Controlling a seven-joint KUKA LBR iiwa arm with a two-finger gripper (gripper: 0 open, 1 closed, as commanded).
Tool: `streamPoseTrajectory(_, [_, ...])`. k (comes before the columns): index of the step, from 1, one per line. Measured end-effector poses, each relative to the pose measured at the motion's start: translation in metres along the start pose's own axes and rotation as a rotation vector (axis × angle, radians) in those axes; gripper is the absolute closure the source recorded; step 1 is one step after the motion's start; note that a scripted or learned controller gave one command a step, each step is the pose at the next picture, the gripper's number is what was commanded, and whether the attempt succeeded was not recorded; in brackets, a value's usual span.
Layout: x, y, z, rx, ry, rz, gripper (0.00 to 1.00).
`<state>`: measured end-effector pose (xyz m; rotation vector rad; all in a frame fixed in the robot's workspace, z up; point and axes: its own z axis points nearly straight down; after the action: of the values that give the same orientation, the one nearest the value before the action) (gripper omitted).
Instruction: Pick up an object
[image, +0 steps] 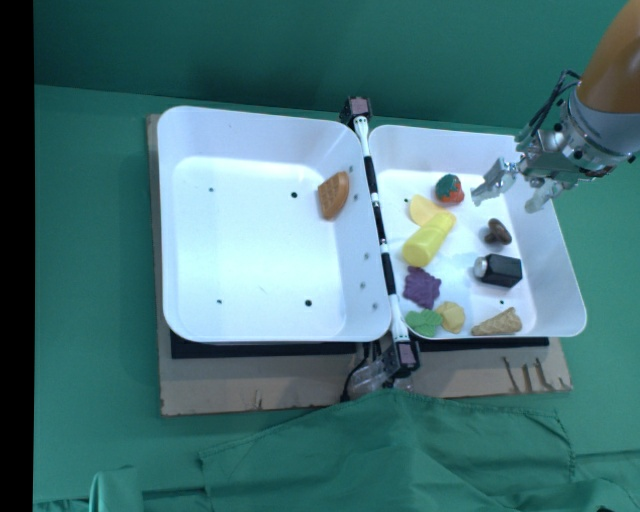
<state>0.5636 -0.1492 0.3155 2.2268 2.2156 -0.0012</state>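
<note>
**Entry: claw above right bin, pick not yet made**

Claw (518, 186): released, fingers spread, nothing between them. It hangs over the upper right part of the right bin (565, 270), above the contents, in contact with none.

Right bin, contents:
- strawberry (449, 188), red with green top, near the upper edge, just left of the claw
- brown lump (497, 233), small, below the claw
- black box (498, 269), lying on its side, pale end toward the left
- yellow cylinder (428, 241), tilted, touching a yellow slice (422, 209) at its upper end
- purple piece (421, 287), flat, lobed
- green piece (424, 322) and a small yellow piece (452, 317), touching, at the lower edge
- cone (497, 323), tan, lying flat in the lower right corner

Left bin (190, 150): one orange waffled piece (334, 194) resting against its right wall.

Handling note (a judgement, not an observation): any item serves the task. The strawberry and the brown lump are nearest, and each stands apart from its neighbours, so the fingers have room on both sides. Centre over the chosen item before descending, go low enough to straddle it, then close. The flat pieces at the lower edge are the poorer choice; they offer little height to grip and lie crowded together.
</note>
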Motion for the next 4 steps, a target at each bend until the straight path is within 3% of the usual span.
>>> streamPoseTrajectory(1, [0.000, 0.000, 0.000, 0.000, 0.000, 0.000, 0.00])
streamPoseTrajectory(3, [0.002, -0.005, 0.125, 0.008, 0.001, 0.000, 0.00])
streamPoseTrajectory(4, [-0.001, -0.001, 0.132, -0.007, -0.002, 0.000, 0.00])
